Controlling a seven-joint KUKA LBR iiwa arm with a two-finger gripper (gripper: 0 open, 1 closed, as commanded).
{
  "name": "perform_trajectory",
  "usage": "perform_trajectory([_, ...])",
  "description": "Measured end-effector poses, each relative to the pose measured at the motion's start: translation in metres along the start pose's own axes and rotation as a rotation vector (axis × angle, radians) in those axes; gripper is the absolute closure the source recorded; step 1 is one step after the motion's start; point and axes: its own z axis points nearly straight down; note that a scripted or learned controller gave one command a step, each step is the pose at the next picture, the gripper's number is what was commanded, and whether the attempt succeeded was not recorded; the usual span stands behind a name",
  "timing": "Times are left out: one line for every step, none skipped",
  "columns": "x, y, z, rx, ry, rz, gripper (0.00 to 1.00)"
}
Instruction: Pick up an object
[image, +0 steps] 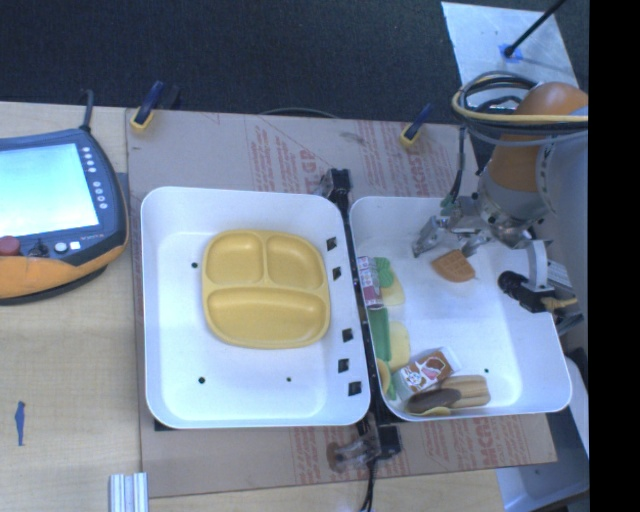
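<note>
the gripper (452, 232) is seen low over the far part of the right bin (520, 345), with the arm (525, 130) reaching in from the right. whether the jaws are wide or narrow cannot be told from this angle; nothing is seen held between them.

a small tan, rounded object (454, 266) lies on the bin floor just beside and below the gripper. it is judged to be the likeliest target. the other items are grouped along the left wall and near corner of the same bin: a green item (380, 325), yellow pieces (398, 343), a printed packet (424, 372) and a brown bar (462, 392). a yellow divided tray (267, 288) lies in the left bin (170, 330).

risks, as judged:
- the tan object appears low and flat; it may be pushed aside rather than enclosed if the descent is off-centre.
- the bin floor may be struck if the descent is too deep.
- a closure above the object would yield an empty grasp.
- the far wall is near; contact with it is possible during approach.
</note>
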Motion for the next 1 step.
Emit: perform_trajectory([0.0117, -0.0304, 0.0008, 0.007, -0.001, 0.006, 0.0])
